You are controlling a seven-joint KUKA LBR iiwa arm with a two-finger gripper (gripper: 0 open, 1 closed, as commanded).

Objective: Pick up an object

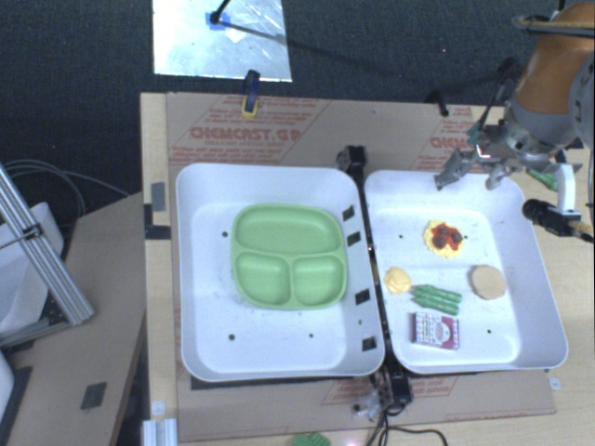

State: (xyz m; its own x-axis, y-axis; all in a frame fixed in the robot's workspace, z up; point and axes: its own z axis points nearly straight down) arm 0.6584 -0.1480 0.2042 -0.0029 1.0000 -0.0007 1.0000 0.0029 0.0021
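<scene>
Hovering over the far rim of the right bin (pixel 530 249), the pincer (pixel 472 168) stands wide and holds nothing. Nearest below it lies the pizza slice (pixel 444 237); the bread roll (pixel 487 282), green beans (pixel 435 296) and red packet (pixel 435 329) sit farther toward the counter's front. Such flat pieces may slip as the fingers close, or one finger could strike the rim.

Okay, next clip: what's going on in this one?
A robot arm reaches in from the right, its gripper open above the far edge of the right bin, holding nothing. That bin holds a small pizza, a yellow piece, green beans, a bun and a red packet. A green divided plate sits in the left bin.
</scene>
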